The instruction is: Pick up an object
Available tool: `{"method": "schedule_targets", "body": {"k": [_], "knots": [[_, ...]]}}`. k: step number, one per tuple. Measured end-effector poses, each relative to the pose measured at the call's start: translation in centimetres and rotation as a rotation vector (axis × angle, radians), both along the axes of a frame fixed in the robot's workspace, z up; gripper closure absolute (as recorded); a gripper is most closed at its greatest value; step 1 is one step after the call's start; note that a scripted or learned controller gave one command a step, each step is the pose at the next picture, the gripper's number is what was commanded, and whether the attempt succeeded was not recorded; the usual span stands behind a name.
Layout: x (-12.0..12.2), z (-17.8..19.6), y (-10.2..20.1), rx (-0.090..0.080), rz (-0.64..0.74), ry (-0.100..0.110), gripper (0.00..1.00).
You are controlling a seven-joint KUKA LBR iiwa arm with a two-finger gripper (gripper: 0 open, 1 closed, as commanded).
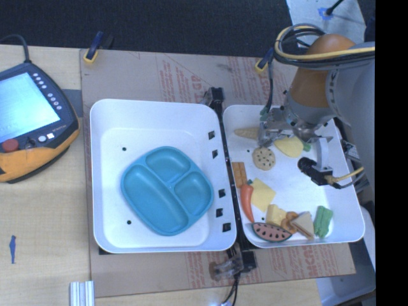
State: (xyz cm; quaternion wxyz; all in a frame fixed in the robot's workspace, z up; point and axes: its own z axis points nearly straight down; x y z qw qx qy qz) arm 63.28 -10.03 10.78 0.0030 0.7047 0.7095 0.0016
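Observation:
My gripper (273, 134) hangs over the far part of the right bin (347, 199), under the grey arm with its orange band. Just below it lies a round brown cookie (263, 159). A yellow piece (290, 146) sits right beside the gripper, and a beige cone (245, 132) lies to its left. Nearer the front of the bin are an orange carrot (247, 197), a yellow cheese wedge (262, 194), a watermelon slice (272, 232), a piece of toast (304, 224) and a green pickle (323, 220). Nothing shows as held.
The left bin (105, 123) holds a blue divided plate (167, 189). A brown strip (238, 171) lies along the right bin's left wall. A tablet-like pendant (29, 116) rests on the bench at far left.

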Motion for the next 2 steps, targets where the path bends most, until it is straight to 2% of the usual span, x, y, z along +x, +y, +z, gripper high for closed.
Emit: {"method": "schedule_targets", "body": {"k": [1, 2], "knots": [[0.0, -0.1, 0.0, -0.001, 0.001, 0.001, 0.00], [-3.1, -1.7, 0.3, 0.002, -0.004, 0.015, 0.00]]}}
